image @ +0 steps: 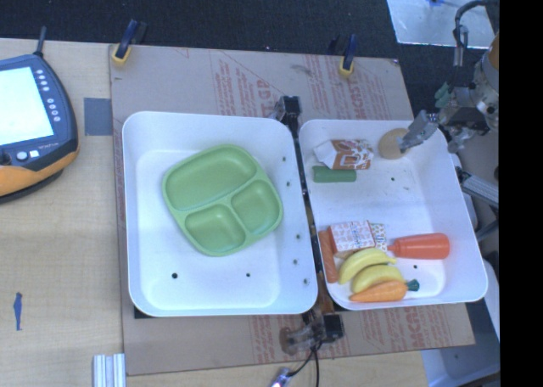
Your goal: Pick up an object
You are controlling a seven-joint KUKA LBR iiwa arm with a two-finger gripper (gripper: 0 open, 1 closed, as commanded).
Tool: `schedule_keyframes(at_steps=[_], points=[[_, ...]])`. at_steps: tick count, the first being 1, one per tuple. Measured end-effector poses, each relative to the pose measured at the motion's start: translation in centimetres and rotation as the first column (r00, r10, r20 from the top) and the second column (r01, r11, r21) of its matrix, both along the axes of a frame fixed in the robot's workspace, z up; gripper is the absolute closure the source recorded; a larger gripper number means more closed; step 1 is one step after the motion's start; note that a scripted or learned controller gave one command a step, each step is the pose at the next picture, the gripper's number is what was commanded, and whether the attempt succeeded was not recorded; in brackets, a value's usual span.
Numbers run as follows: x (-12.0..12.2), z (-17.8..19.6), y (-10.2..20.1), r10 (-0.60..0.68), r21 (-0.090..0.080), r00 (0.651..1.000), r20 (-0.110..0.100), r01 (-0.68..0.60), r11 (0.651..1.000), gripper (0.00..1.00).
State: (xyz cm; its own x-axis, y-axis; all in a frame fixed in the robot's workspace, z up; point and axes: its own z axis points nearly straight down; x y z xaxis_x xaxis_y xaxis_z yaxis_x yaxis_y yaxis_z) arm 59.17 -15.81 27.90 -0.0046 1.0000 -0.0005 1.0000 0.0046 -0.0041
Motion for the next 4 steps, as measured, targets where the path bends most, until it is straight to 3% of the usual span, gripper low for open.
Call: schedule_keyframes(at_steps=[1,2,3,4], points=[[4.0,-15.1,0.6,0.003,0.0,1.0,-0.004,-0.003,1.0,0.0],[6.0,-18.6,3.4,0.002,-0.002,1.0,-0.027,-0.002,1.0,0.0],[6.2,-16.2,4.6,0.002,-0.001,1.0,-0.01,-0.002,1.0,0.0],[-1.4,-18.8,6.2,0.0,0.0,1.0,-0.003,0.0,1.0,0.0]])
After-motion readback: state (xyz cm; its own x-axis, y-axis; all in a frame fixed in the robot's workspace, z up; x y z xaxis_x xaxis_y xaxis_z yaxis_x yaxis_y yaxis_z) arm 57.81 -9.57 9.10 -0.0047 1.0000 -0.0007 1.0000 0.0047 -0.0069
